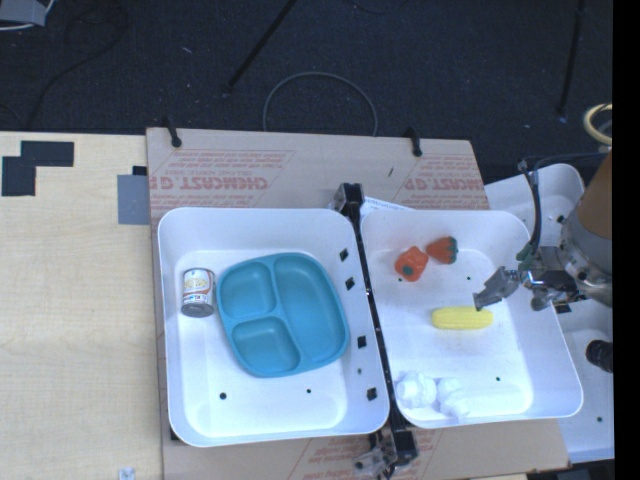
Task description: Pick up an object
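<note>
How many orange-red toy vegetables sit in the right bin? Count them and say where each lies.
2. One orange-red vegetable lies in the right bin's far-left part; the second sits just right of it, slightly farther back. Nothing seems hidden.

I see two smooth white plastic bins (200, 408), a glossy blue plastic divided plate (282, 313), a shiny labelled can (198, 292), and printed brown cardboard (300, 173) on the pale wood bench (70, 348).
</note>
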Available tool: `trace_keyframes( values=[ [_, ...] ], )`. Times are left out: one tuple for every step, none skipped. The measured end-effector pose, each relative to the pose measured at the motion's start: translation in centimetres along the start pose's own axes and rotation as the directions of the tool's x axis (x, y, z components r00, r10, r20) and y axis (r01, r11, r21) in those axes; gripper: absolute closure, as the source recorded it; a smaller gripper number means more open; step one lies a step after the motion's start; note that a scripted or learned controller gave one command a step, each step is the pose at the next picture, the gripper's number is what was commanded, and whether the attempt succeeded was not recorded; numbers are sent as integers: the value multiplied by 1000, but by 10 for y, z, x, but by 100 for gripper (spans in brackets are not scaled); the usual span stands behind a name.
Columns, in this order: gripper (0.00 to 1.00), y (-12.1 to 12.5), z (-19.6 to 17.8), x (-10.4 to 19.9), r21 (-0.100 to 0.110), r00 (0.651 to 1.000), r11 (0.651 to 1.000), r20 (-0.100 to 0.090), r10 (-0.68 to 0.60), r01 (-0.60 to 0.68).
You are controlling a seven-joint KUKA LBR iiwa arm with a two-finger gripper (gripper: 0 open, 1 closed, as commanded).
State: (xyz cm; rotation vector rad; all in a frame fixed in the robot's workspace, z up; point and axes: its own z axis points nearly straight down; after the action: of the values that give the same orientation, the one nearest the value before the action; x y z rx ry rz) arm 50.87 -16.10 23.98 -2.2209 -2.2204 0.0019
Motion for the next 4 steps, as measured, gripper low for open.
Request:
trace_keyframes(
  values=[
    [0,3,59,-7,4,1000,1000,-2,0,0],
    [0,-4,112,2,4,1000,1000,-2,0,0],
    [0,-4,154,3,2,1000,1000,-2,1,-1],
    [100,-4,142,2,0,1000,1000,-2,6,-6]
  ],
)
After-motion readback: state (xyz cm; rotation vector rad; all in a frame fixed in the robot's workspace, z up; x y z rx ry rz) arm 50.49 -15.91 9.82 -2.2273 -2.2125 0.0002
